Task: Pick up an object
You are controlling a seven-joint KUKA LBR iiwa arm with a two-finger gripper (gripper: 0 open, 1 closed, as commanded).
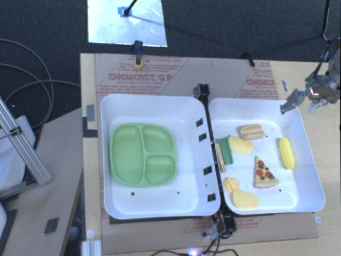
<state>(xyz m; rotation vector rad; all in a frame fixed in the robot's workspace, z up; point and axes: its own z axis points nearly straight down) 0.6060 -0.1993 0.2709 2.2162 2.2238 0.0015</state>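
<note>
Two bins [160, 103] — tray [143, 154], toy food [265, 173]

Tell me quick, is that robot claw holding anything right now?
Gripper: it hangs over the far right corner of the right bin, above the toy food, with nothing visibly in it. Open or shut cannot be told.
</note>
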